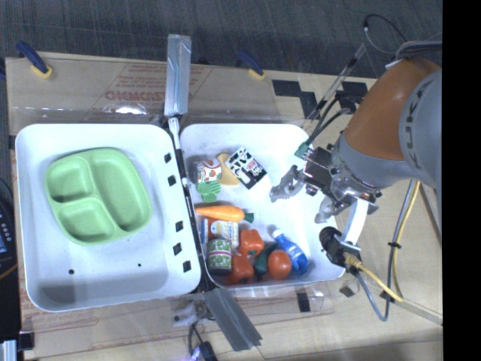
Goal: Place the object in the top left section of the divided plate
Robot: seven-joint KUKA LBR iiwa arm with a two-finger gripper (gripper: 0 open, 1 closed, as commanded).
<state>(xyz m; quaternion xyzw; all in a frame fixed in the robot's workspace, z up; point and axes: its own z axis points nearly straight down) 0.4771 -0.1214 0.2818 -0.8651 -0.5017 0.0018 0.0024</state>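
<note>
Gripper (304, 196), fingers spread, holding nothing, over right bin (289, 138). Toys heaped at bin's left: carrot (219, 213), can (220, 254), label unreadable. Green plate (96, 194) in left bin (90, 277). Cardboard lettering illegible.

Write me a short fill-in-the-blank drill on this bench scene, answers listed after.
1. The green plate lies in the ____ bin.
2. The plate has ____ sections.
3. The carrot lies in the ____ bin, among the other items.
4. The gripper hangs over the ____ bin.

Missing words: left; three; right; right
</note>
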